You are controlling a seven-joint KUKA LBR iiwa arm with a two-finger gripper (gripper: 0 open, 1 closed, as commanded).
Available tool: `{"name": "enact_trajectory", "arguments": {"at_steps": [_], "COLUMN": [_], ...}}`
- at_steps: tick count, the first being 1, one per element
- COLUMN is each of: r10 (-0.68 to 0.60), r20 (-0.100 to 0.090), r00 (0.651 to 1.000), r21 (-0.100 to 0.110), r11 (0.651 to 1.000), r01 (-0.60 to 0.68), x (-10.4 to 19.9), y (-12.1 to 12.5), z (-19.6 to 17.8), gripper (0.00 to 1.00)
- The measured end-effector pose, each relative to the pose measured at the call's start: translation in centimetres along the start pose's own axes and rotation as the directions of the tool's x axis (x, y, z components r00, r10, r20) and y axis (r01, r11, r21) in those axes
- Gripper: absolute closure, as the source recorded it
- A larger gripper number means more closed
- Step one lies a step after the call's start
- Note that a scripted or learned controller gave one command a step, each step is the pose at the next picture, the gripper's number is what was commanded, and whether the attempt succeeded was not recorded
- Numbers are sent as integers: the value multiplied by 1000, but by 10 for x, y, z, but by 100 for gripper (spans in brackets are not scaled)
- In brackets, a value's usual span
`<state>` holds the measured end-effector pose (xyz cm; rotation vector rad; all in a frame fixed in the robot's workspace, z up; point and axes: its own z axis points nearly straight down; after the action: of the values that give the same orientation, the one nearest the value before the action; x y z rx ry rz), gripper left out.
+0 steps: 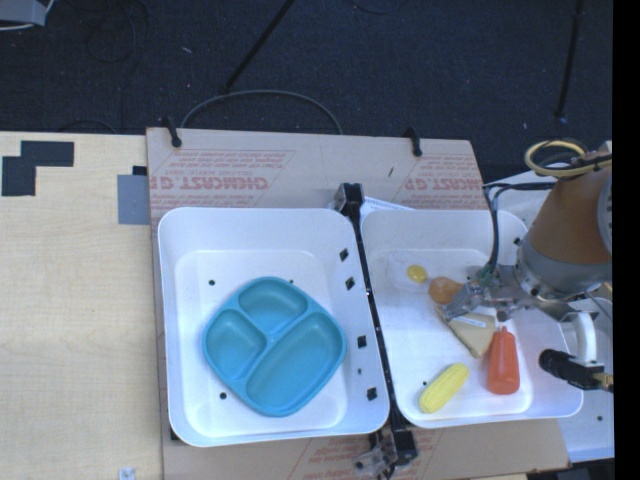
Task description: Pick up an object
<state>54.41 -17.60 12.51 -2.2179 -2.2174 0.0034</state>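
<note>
In the right bin (400,243), the gripper (478,300) sits low among the objects; whether it is spread or closed, I cannot tell. Just beside it lie an orange-brown rounded piece (444,290) and a pale wedge (474,336). A red-orange bottle (502,361) lies near the front, next to a yellow corn cob (443,387). A small yellow piece (416,273) rests farther back. The left bin (180,238) holds a blue divided plate (274,345). Both bins rest on cardboard (260,173) on a light wooden desk (70,318), with dark carpet (300,48) and cables behind.
</note>
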Motion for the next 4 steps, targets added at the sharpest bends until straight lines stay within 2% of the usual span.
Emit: {"name": "enact_trajectory", "arguments": {"at_steps": [1,2,3,4], "r10": [3,-2,-1,-3], "r20": [0,2,2,2], "r00": [1000,1000,1000,1000], "r21": [0,-7,-7,-6], "r11": [1000,1000,1000,1000], "r01": [-3,2,1,3], "x": [-1,7,9,14], "y": [0,4,-2,2], "z": [-11,-59,-103,-148], "gripper": [100,100,100,100]}}
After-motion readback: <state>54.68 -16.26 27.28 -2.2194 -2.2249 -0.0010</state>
